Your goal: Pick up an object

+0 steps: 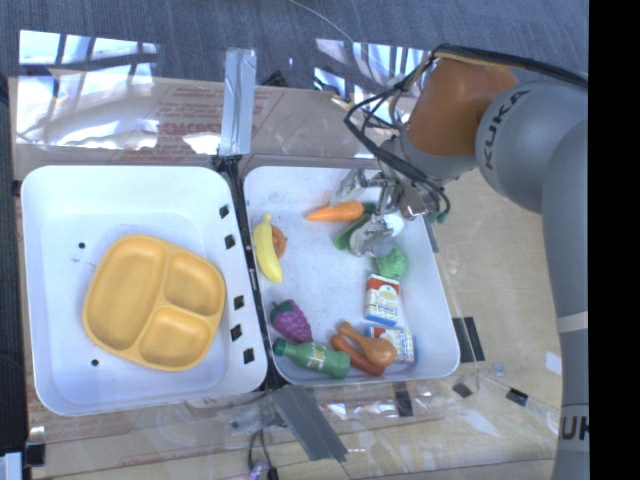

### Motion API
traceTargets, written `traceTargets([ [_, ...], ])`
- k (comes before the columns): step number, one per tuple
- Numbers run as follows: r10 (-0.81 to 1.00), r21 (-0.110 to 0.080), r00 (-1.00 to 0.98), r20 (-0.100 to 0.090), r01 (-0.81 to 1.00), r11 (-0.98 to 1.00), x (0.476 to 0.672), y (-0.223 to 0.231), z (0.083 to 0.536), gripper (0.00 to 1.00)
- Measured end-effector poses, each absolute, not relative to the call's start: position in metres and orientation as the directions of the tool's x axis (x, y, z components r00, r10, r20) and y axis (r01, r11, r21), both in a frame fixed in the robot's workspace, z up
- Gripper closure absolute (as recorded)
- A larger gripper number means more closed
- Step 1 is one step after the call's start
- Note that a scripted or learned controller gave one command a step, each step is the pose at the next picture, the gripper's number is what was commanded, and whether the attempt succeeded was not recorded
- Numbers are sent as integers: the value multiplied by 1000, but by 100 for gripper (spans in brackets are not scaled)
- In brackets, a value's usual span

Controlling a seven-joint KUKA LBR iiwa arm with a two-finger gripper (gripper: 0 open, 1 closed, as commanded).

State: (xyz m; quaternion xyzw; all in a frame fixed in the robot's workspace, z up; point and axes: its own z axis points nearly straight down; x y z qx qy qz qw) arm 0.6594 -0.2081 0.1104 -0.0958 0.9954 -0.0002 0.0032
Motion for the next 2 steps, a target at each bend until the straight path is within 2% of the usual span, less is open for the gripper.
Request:
traceTargets([
  [1,-62,2,-998,-2,-62,998,658,-130,93,0],
  [2,-276,-9,-961,-10,-276,961,654,-213,232,0],
])
